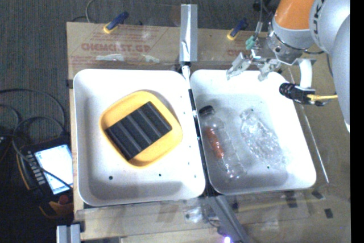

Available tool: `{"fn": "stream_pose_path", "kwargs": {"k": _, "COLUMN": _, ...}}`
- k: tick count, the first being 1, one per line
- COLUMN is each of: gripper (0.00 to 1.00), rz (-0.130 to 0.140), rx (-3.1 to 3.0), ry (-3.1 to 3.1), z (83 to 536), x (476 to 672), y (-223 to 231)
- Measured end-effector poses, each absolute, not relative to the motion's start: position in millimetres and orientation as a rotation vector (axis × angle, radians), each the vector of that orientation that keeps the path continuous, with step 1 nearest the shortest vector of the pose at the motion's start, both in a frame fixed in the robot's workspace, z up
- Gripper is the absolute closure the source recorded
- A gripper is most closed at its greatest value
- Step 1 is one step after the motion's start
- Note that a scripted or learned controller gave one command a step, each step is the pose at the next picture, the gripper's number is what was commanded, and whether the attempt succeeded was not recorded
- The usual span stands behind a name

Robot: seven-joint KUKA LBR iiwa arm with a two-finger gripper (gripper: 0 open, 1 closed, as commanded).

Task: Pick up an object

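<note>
A: Above the far rim of the right bin (pixel 296 122), the end effector (pixel 253 67) hangs with its two fingers (pixel 236 68) spread apart and nothing between them.

B: Is it touching anything in that bin?

A: No. It sits over the bin's far edge, well clear of what lies inside. The grey arm (pixel 335 3) with its orange band (pixel 298 0) comes in from beyond the bin's far right corner.

B: And what lies inside?

A: A clear plastic bottle (pixel 219 142) with a dark cap lies on its side along the bin's left wall, cap toward the far end, with something reddish inside it. Just beside it, toward the bin's middle, lies a crumpled piece of clear plastic (pixel 260 136).

B: What about left of the right bin?

A: The left bin (pixel 91 179) touches it along the shared edge and holds a yellow tray with a black ribbed insert (pixel 141 128), turned at a slant. Both bins rest on the worktop (pixel 85 48), where a blue-handled clamp (pixel 115 21) sits at the far edge.
</note>
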State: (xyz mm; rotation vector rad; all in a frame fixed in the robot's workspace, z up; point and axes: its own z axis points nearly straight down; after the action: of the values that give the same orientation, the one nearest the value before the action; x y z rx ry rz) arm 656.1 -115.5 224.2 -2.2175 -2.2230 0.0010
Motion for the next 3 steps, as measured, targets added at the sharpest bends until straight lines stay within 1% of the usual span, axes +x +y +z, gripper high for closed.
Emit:
{"fn": "stream_pose_path", "kwargs": {"k": 1, "gripper": 0.0, "rz": 0.005, "rx": -2.247, "ry": -2.196, "z": 151.2, "x": 601.4, "y": -192.9}}
{"fn": "stream_pose_path", "kwargs": {"k": 2, "gripper": 0.0, "rz": 0.0, "rx": -2.276, "ry": -2.164, "z": 140.9, "x": 622.8, "y": -188.4}}
{"fn": "stream_pose_path", "kwargs": {"k": 3, "gripper": 0.0, "rz": -0.009, "rx": -2.005, "ry": -2.431, "z": 90.8, "x": 591.5, "y": -205.4}}
